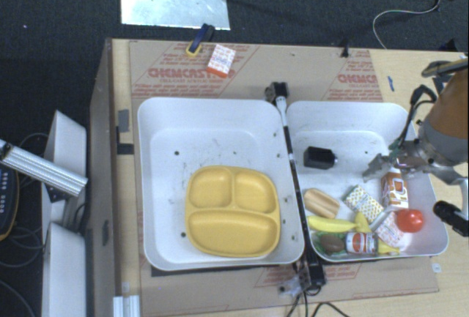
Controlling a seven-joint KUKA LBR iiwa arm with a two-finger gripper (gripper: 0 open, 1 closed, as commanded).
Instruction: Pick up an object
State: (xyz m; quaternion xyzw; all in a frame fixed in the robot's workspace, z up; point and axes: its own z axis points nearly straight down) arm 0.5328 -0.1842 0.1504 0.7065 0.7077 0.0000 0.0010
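Note:
The right bin (pixel 344 121) holds several small items. Among them are a black block (pixel 319 157), a hot dog bun (pixel 321 202), a banana (pixel 331 224), a checkered packet (pixel 363 200), a small can (pixel 359 243), a red tomato (pixel 410 219) and an orange-labelled bottle (pixel 396 191). My gripper (pixel 390 165) reaches in from the right and hangs just over the top of the bottle. It is open, one finger out to the left of the bottle's cap, and nothing is held between the fingers.
The left bin (pixel 168 125) carries a yellow divided plate (pixel 233 209). A centre ridge (pixel 289 154) separates the two bins. On the cardboard behind them lie a small red-and-white box (pixel 221 59) and a blue-and-yellow tool (pixel 198 39).

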